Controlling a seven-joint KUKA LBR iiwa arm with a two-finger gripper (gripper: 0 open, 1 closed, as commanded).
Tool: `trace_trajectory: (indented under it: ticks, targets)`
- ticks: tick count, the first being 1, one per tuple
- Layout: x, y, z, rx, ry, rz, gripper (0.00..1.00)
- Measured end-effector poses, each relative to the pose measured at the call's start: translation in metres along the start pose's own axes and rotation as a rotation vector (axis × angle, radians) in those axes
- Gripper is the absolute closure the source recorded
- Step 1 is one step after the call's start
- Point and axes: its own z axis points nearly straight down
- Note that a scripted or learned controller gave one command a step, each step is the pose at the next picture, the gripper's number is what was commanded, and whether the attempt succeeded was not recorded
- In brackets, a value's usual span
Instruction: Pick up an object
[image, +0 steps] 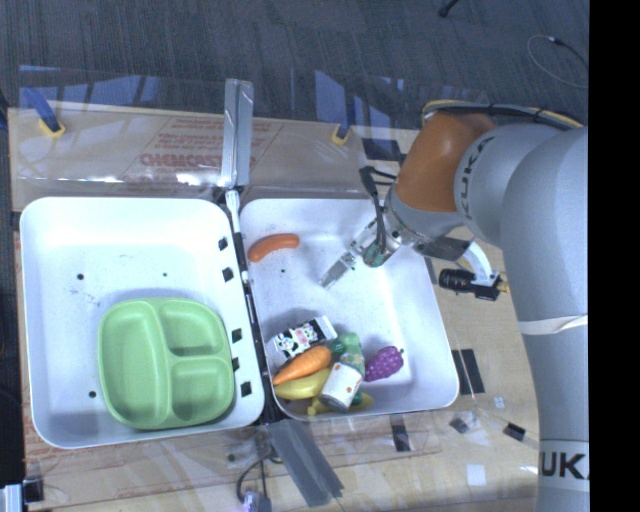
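Tool (335, 272) of slim metal hangs near a smooth sausage (273, 246).

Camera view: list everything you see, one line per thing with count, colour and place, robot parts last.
bins: two, white, side by side on the bench
divided plate: one, light green, left bin, near half
sausage: one, orange-red, right bin, far left part
small carton: one, black and white, right bin, near left
carrot: one, orange, just in front of the carton
banana: one, yellow, under the carrot
bottle: one, green top, pale label, beside the carrot
grapes: one bunch, purple, right of the bottle
arm: one, grey with an orange band, from the right
hand: one, metallic, above the right bin's middle, holding nothing
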Motion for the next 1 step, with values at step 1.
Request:
trace_trajectory:
  ticks: [1]
  targets:
    - [-0.0158, 0.0157, -0.0651, -0.002, -0.003, -0.072, 0.00]
